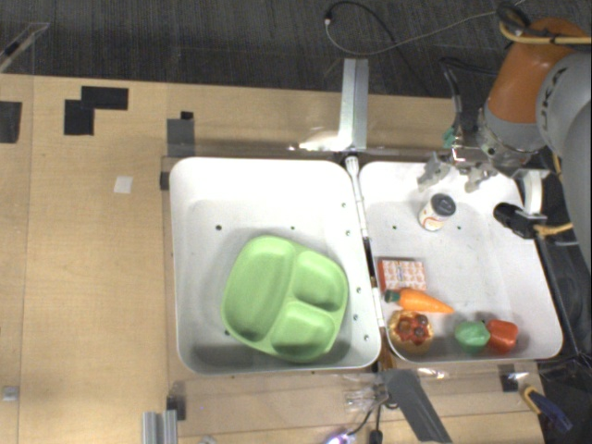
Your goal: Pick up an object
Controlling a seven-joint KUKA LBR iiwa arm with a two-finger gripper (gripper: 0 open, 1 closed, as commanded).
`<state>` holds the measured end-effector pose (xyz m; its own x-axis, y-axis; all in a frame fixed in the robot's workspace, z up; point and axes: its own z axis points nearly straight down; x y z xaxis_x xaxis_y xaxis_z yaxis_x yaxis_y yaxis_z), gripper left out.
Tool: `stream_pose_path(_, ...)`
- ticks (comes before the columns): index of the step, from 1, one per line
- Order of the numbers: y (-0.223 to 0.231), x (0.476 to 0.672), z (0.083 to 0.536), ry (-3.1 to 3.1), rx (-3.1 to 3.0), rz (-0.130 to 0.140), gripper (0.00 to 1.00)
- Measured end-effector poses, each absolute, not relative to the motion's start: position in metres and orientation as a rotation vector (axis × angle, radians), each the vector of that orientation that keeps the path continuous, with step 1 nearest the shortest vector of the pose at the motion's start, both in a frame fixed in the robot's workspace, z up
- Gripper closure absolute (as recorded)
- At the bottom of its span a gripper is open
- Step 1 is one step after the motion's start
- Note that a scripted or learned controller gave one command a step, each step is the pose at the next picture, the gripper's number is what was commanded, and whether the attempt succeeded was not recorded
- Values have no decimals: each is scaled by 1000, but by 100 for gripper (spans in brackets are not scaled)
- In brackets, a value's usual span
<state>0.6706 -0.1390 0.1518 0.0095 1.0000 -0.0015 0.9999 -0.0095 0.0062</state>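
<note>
Light wooden bench, dark carpeted floor, black cable across it

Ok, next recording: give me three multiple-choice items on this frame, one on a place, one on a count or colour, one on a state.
1. Where does the green divided plate lie?
A. in the left bin
B. in the right bin
C. on the bare bench

2. How many compartments does the plate have?
A. one
B. three
C. six

3. How does the carrot stand to the gripper?
A. clamped in it
B. lying apart from it, near the front of the right bin
C. hanging above the plate

Answers:
1. A, the plate sits inside the left bin.
2. B, one long section and two smaller ones show.
3. B, the carrot lies near the right bin's front edge while the gripper is at the far end.
</note>
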Motion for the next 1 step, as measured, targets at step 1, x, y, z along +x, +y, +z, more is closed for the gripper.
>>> stream_pose_path(1,-146,670,87,2211,2223,6,0)
